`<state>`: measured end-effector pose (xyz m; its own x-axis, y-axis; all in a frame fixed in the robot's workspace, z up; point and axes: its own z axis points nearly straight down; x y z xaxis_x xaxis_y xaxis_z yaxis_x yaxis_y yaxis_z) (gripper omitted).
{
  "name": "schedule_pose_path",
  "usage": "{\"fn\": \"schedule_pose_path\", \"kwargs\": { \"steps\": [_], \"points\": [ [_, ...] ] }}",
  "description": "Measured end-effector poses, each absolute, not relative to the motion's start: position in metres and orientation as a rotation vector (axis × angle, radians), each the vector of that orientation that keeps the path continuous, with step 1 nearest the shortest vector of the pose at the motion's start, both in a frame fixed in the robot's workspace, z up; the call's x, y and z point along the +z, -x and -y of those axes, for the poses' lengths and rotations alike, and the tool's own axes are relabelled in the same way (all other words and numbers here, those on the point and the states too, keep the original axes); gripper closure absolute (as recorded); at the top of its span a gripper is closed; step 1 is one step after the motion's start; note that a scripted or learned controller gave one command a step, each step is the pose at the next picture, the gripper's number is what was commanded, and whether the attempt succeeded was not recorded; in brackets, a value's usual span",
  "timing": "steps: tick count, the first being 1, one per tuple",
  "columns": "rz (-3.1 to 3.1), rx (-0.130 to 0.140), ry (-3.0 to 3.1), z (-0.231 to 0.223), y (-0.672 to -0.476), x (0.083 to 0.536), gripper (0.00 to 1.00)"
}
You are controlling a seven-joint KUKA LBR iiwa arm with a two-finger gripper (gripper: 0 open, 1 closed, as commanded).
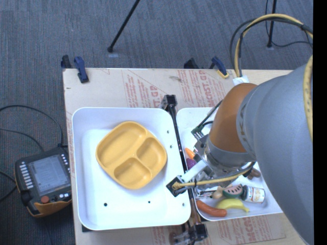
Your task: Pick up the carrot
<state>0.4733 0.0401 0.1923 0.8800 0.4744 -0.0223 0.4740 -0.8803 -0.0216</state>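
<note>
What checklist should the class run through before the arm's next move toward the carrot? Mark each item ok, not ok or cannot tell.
1. Carrot located in the right bin: ok, orange tip visible beside the arm.
2. Carrot fully in sight: not ok, the arm covers most of it.
3. Gripper state: cannot tell.
4. Carrot held: cannot tell.
5. Neighbours near: not ok, a purple piece touches the carrot.
6. Yellow plate clear of the work: ok, left bin.

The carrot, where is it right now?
The carrot lies in the right bin, near that bin's left wall, just above a purple toy and mostly hidden under the arm's wrist.
</note>
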Motion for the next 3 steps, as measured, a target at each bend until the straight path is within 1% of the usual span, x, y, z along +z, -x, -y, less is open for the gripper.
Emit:
{"fn": "schedule_pose_path", "kwargs": {
  "steps": [1, 2, 3],
  "points": [
    [0.567, 0.02, 3.085, -0.098, -0.474, 0.185, 1.0],
    [0.52, 0.029, 3.093, -0.114, -0.476, 0.142, 1.0],
    [0.68, 0.016, 3.06, -0.198, -0.473, 0.163, 1.0]
  ]
}}
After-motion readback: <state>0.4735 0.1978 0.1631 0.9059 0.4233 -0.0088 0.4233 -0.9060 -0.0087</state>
